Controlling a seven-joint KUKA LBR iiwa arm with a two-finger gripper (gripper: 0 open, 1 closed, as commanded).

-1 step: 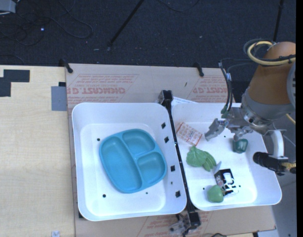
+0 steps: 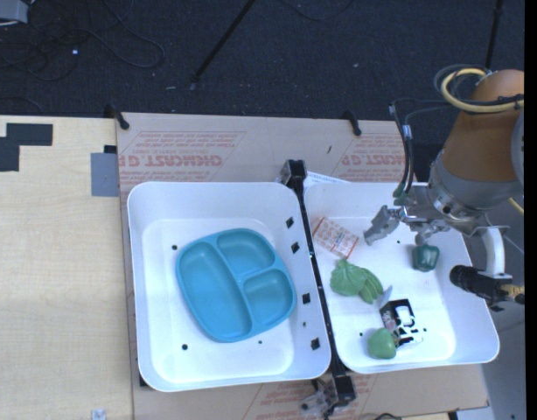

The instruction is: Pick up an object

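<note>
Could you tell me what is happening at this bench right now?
A grey robot arm with an orange band reaches in from the right, and its gripper hangs over the right bin, close to a small teal object. That bin also holds a green leafy toy, a green round object, a small printed card and a black-and-white item. A blue divided plate lies in the left bin.

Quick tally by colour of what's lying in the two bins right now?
Blue: 1, the divided plate in the left bin.
Green: 2, the crumpled green piece and the round green ball.
Teal: 1, the small teal object.
Red and white: 1, the flat packet.
Black and white: 1, the small item.
Total: 6.
</note>
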